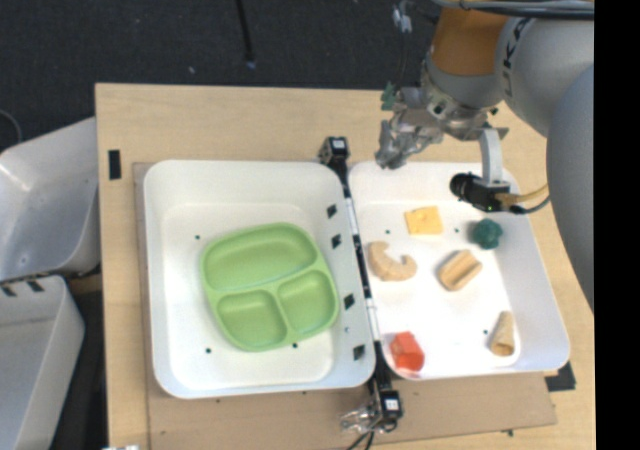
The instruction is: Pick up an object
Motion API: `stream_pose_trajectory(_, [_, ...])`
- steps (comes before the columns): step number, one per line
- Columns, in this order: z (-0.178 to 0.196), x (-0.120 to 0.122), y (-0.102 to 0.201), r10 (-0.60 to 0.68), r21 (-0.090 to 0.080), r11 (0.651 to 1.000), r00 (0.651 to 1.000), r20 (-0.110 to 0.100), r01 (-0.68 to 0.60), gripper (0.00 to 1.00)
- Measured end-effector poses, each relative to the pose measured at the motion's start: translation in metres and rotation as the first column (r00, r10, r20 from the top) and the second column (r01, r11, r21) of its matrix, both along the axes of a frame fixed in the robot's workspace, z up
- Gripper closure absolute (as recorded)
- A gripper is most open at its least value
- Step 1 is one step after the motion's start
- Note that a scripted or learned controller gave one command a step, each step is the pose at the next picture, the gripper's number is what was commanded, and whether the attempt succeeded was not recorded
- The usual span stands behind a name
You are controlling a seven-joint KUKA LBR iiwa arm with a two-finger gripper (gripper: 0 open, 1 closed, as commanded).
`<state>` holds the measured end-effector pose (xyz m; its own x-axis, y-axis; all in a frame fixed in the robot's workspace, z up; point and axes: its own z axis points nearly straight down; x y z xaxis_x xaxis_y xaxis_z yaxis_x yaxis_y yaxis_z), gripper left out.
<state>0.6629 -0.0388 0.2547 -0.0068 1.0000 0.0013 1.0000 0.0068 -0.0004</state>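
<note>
My gripper hangs over the back left corner of the right bin, above the rim, with nothing visible between its fingers. In that bin lie a yellow cheese slice, a dark green round piece, a tan curved croissant-like piece, a tan bread roll, a tan cone-shaped piece and a red block at the front left. All of them lie in front of the gripper, apart from it.
The left bin holds a green divided plate. A black divider with clips runs between the bins. A black cable fitting hangs from the arm over the right bin's back edge. A white box stands left of the bench.
</note>
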Motion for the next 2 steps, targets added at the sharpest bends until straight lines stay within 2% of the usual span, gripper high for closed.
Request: stream_pose_trajectory(2, [0.008,0.009,0.104,-0.001,-0.001,1.0,1.0,0.003,0.001,1.0])
